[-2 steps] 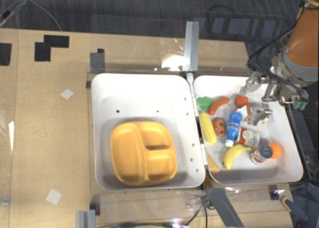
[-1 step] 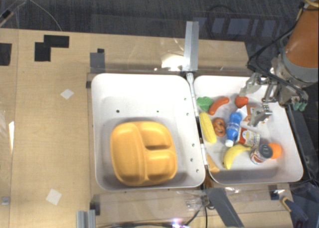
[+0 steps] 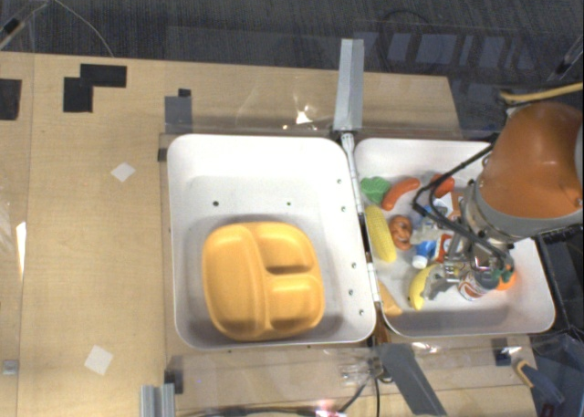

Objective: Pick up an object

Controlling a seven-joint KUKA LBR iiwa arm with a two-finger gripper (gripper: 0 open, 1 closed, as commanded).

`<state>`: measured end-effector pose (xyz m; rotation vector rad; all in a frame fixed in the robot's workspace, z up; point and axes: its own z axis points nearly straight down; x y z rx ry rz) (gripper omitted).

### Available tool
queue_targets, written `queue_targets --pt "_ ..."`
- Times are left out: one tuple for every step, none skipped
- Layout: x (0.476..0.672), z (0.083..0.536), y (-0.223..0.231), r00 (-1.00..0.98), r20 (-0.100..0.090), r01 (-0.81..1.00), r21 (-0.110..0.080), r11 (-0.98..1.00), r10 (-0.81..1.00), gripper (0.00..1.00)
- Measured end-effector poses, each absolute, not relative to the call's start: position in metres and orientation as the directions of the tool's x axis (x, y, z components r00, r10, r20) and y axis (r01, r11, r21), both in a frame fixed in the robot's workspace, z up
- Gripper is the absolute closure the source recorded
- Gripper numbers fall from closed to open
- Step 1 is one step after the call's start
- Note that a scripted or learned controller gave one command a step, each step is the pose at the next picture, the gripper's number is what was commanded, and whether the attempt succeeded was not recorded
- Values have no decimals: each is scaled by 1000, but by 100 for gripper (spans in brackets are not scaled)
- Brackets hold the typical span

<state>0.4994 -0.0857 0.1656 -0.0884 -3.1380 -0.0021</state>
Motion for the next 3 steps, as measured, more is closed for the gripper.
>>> queue_targets --pt "492 91 -88 -980 -16 196 2 981 196 0" --pt "542 90 -88 -961 -17 278 3 961 278 0" --pt "612 89 -93 -761 -9 648 7 761 648 0"
